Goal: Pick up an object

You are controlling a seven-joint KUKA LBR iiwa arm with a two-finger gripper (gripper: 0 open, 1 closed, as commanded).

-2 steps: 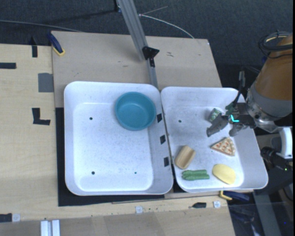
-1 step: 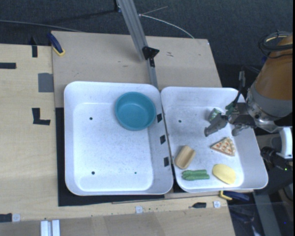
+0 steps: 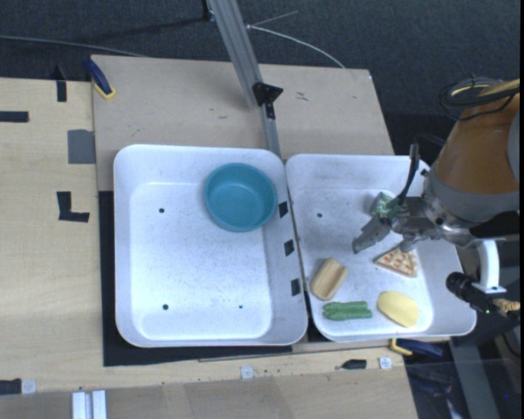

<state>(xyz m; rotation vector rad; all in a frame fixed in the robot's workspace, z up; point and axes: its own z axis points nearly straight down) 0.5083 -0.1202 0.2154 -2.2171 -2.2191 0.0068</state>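
Note:
My gripper (image 3: 387,241) hangs over the middle right of the right bin (image 3: 332,182), its dark fingers (image 3: 365,239) spread open with nothing held between them. A pizza slice toy (image 3: 396,261) lies just below and to the right of the fingertips. A small green object (image 3: 383,205) sits right behind the gripper, partly hidden by it. Along the bin's front lie a tan bread roll (image 3: 328,278), a green pea pod (image 3: 347,310) and a yellow potato-like piece (image 3: 398,308).
A blue bowl (image 3: 240,197) stands at the back right of the left bin (image 3: 157,260). A metal pole (image 3: 244,55) slants down to the rim between the two bins. The arm's grey and orange body (image 3: 476,168) overhangs the right bin's right edge.

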